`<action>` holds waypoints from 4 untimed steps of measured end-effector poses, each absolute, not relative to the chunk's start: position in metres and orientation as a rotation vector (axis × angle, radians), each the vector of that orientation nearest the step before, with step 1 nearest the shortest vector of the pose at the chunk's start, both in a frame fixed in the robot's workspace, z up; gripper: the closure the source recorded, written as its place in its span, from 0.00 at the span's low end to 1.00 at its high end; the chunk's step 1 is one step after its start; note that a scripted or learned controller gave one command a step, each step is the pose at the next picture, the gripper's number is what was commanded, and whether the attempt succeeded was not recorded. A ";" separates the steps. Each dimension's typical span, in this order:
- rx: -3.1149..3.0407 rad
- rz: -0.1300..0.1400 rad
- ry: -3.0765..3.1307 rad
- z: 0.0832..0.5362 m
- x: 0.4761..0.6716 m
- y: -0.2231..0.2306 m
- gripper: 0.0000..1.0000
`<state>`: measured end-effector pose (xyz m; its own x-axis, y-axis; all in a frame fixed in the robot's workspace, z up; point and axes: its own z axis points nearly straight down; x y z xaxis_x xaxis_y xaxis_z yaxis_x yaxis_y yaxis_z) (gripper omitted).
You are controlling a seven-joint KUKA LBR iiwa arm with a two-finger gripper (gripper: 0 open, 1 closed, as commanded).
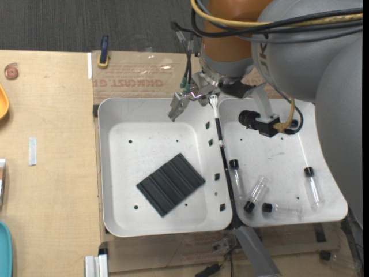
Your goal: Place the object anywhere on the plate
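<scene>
A pale wooden desk (52, 172) set against dark grey carpet carries two shallow white plastic bins side by side, with a strip of brown cardboard at twelve o'clock behind them. In the left bin (115, 212) lies a dark grey ribbed rectangular plate (170, 184), turned at a slant, around five o'clock of that bin's middle, with nothing resting on it. The right bin (328, 203) holds several clear plastic tubes with black caps: one (234, 173) against the dividing wall at nine o'clock, a small cluster (257, 195) near six o'clock, and another (312, 186) toward four o'clock; a black fitting with a yellow cable (268, 123) sits near that bin's twelve o'clock edge and looks like part of the arm's rigging. The grey arm with its orange band reaches in from three o'clock, and its slim metal end effector (176, 109) hangs over the twelve o'clock edge of the left bin, well apart from the plate. Whether it is parted or closed I cannot tell, and nothing can be made out in it. Judging from this, the task is not done: the plate is bare, the likely objects all lie in the right bin, and both the pick and the placement seem left to do.
</scene>
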<state>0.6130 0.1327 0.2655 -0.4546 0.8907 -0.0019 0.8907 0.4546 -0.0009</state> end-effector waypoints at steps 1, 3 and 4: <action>2.078 -0.005 2.354 0.343 0.659 0.199 0.00; 1.847 -0.006 2.541 0.312 0.650 0.137 1.00; 1.608 -0.004 2.700 0.298 0.604 0.075 1.00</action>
